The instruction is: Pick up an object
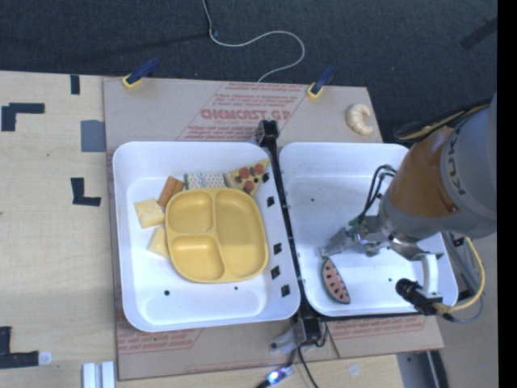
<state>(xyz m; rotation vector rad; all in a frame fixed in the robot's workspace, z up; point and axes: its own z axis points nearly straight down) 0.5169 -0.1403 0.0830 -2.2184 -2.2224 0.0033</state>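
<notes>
A light wooden counter (pixel 48 241), marked with black tape pieces, carries a brown cardboard sheet (pixel 234 115) clipped at its far edge by two blue-and-yellow clamps, against dark carpet (pixel 97 14) crossed by a thin white cord (pixel 258 43). Two shallow white bins sit side by side on the cardboard, touching along a black clip-studded seam. The left bin (pixel 133 297) holds a yellow divided plate (pixel 216 234), ringed on its far and left sides by toy crackers (pixel 149 213), a brown biscuit (pixel 170 190) and a pizza slice (pixel 250 176); its near strip lies open. In the right bin (pixel 323 168), the grey arm (pixel 477 168) with its orange band (pixel 424 176) reaches in from the right, and the tool (pixel 333 246) points left toward the bin's middle, its fingers drawn narrow with nothing seen between them. A watermelon slice (pixel 334 280) lies just below the fingertips, near the bin's near-left corner, apart from the tool. The far half of that bin floor stands open. A pale croissant-like toy (pixel 360 119) rests on the cardboard beyond the right bin's far edge.
</notes>
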